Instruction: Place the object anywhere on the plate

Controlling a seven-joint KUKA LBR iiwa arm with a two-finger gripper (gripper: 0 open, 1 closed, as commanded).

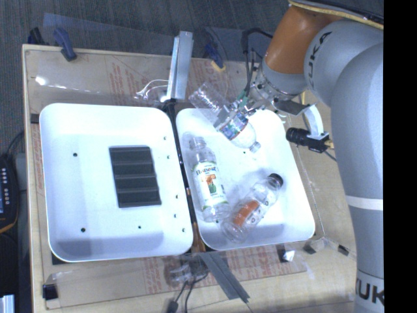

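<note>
A dark grey ribbed plate (pixel 135 176) lies flat in the middle of the left bin (pixel 58 119). My gripper (pixel 240 113) hangs over the far edge of the right bin (pixel 293 194). It is shut on a clear bottle with a blue label (pixel 234 130). The bottle tilts, its white cap pointing down to the right and its clear base sticking out past the bin's far rim. The plate is well to the left of the gripper and lower in the view.
Two more clear bottles lie in the right bin: one with a green and orange label (pixel 207 182) along the left wall, and one with an orange label and black cap (pixel 253 207) near the front. A raised divider (pixel 180 64) stands behind the bins' seam.
</note>
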